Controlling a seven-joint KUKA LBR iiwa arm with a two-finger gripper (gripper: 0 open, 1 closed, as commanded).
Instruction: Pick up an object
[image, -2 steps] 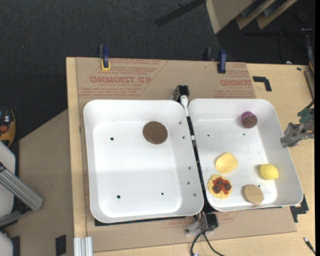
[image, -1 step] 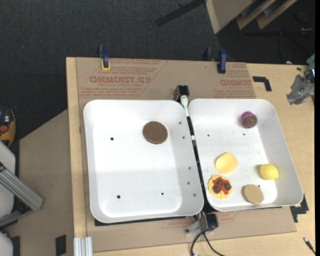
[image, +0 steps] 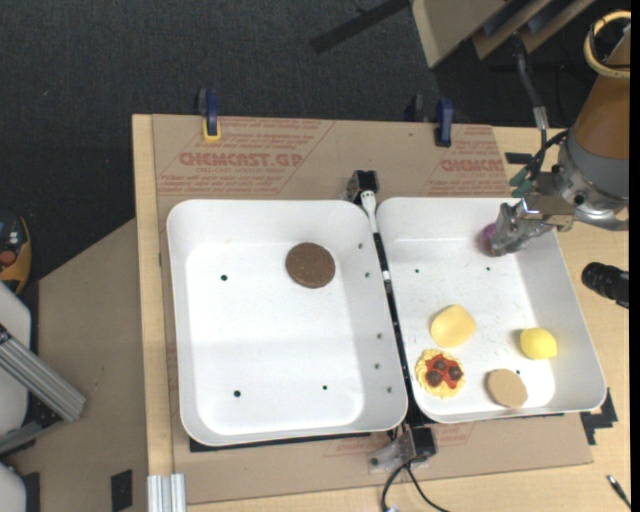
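In the right bin (image: 560, 290) lie a pale yellow lump (image: 453, 325), a small yellow ball (image: 538, 343), a tan oval cookie (image: 507, 387) and a round tart with red berries (image: 441, 372). A brown disc (image: 310, 265) rests in the left bin (image: 200, 330). My gripper (image: 508, 230) hangs over the far part of the right bin. A small purple object (image: 489, 238) shows at its fingertips, partly hidden by the metal fingers.
A black divider strip (image: 382, 275) runs between the two bins. Blue clamps (image: 208, 105) (image: 443, 118) hold the cardboard sheet at the far edge. The arm's orange band (image: 608, 120) and grey wrist fill the upper right.
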